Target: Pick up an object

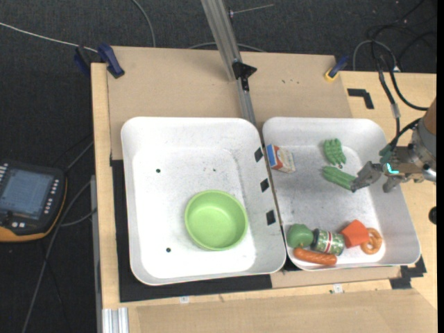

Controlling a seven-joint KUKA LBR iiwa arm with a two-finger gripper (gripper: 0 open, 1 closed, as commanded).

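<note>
A dark green pod-shaped toy lies in the right bin, its long axis running from upper left to lower right, its right end touching a fingertip of the gripper. The gripper's two fingers stand spread apart with nothing between them. Near it lie a green hand toy and a small carton; a bottle, carrot and pretzel sit along the front wall, and a green bowl sits in the left bin.

robotics lab | teach pendant | floor cables | clamped bench
</note>
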